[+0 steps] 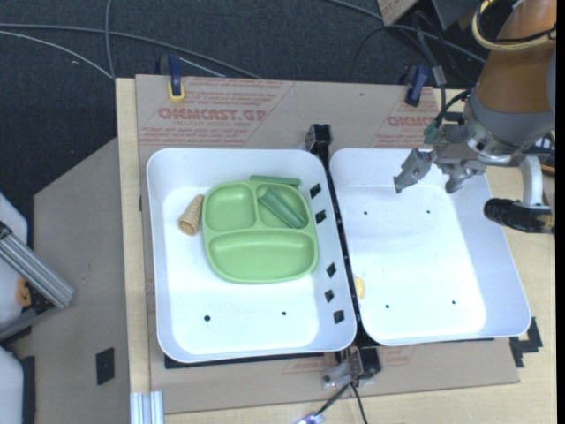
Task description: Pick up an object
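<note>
While the gripper (434,177) hangs over the right bin (477,272) near its 12 o'clock edge, everything pickable sits in the left bin (172,263), so the move turns on a reach toward 9 o'clock, slightly down-frame. Fingers read as spread apart with nothing between them.

Candidates in the left bin:
- Green divided plate (260,232), roughly central, lying flat. Long axis close to 3–9 o'clock. Nearest large target.
- Dark green piece (284,206) in the plate's upper right compartment. Long axis about 10–4 o'clock. Can't tell what it is. Nearest to the gripper of all.
- Small tan cone (190,215), just beside the plate's 9 o'clock rim, touching or nearly. Long axis about 1–7 o'clock, narrow tip toward 1, wide end toward 7. Farthest away.

Small yellowish bit (358,286) sits at the seam between bins; too small to identify.

My read: the dark green piece is the shortest travel, with fingers closing across its short axis.
</note>
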You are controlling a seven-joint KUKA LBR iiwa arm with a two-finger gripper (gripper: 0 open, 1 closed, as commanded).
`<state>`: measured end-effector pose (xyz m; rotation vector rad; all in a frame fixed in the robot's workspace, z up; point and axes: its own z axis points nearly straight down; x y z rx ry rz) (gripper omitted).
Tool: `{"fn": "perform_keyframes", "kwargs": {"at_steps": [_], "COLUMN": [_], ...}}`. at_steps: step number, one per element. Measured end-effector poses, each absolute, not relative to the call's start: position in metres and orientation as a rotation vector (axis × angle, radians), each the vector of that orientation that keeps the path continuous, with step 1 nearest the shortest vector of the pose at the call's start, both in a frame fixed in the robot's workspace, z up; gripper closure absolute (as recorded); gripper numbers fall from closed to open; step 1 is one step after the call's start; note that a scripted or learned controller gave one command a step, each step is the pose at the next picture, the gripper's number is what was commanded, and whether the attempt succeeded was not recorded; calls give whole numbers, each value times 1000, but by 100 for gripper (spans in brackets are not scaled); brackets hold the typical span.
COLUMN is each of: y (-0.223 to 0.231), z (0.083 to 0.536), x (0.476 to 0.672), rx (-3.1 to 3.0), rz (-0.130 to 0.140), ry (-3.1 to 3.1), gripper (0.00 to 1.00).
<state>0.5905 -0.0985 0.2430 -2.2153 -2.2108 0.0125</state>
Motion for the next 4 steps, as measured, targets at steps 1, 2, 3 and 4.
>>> {"fn": "perform_keyframes", "kwargs": {"at_steps": [1, 2, 3, 4], "y": [-98, -100, -104, -103], "z": [249, 187, 125, 82], "x": [593, 596, 595, 594], "rx": [-2219, -2217, -2217, -2217], "rz": [0, 5, 6, 5], "ry": [-2221, -2217, -2216, -2217], "gripper": [0, 0, 0, 0]}}
